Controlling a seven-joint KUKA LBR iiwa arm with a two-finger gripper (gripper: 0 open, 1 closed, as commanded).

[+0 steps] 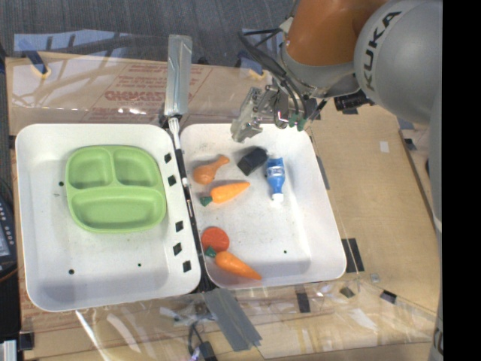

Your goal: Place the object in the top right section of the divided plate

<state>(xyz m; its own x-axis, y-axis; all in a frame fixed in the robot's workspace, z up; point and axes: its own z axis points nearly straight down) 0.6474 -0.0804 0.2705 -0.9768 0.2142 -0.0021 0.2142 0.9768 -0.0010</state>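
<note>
Over right bin's (328, 224) far rim: claw (246, 126), possibly empty.

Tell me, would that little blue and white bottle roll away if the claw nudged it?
Probably. The bottle lies on its side on the right bin, and its rounded body would likely roll sideways. It looks small and light, so it may skid.

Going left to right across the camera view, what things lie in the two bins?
Green divided plate in the left bin → in the right bin: chicken drumstick, tomato, black block, blue-and-white tube. The two carrots overlap these in the order, so they are left out.
</note>
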